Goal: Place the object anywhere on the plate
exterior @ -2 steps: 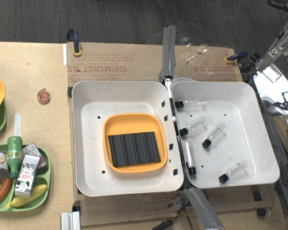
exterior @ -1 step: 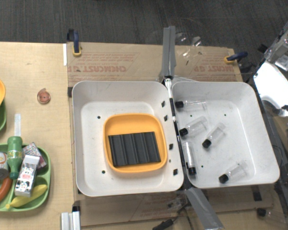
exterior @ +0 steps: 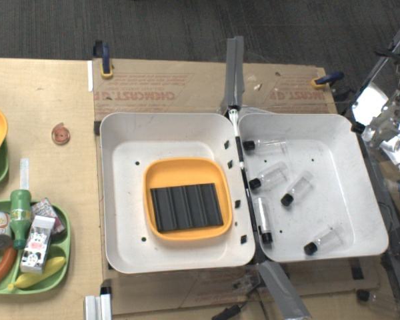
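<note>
An orange plate (exterior: 185, 168) with rounded corners rests in the middle of the left bin (exterior: 120, 179). A dark grey ribbed rectangular object (exterior: 187, 206) lies flat on the plate and covers most of its floor. My gripper (exterior: 389, 122) is a pale metal shape at the far right edge, outside the right bin's rim and well away from the plate. Nothing shows between it and the plate.
The right bin (exterior: 347, 179) holds several clear vials with black caps, such as one (exterior: 297, 188) near its middle and one (exterior: 322, 240) near the front. A green tray of toy food (exterior: 27, 245) sits on the bench at the left.
</note>
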You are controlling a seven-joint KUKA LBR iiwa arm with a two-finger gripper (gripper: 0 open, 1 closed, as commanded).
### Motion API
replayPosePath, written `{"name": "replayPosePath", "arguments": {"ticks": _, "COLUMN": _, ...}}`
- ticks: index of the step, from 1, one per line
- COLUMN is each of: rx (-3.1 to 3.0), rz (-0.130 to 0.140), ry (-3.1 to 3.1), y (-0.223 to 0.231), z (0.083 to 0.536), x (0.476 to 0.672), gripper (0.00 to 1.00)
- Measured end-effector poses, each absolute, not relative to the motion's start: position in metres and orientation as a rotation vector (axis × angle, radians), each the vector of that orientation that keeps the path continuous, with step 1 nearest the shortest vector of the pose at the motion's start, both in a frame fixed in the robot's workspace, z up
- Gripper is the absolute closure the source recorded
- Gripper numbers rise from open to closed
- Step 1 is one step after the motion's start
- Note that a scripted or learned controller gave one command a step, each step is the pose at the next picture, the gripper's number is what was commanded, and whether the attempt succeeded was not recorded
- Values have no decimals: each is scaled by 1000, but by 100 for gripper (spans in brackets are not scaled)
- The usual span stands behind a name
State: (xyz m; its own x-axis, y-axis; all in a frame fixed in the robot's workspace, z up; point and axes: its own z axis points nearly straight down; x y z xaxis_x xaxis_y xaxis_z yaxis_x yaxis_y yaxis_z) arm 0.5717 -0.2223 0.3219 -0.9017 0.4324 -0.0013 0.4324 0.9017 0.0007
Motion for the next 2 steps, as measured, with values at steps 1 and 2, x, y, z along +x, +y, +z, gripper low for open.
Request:
{"name": "replayPosePath", "arguments": {"ticks": 1, "rx": 162, "rz": 1, "ry": 3132, "y": -222, "z": 312, "x": 645, "gripper": 100}}
{"name": "replayPosePath", "arguments": {"ticks": 2, "rx": -222, "rz": 0, "ry": 3128, "y": -222, "z": 358, "x": 645, "gripper": 100}}
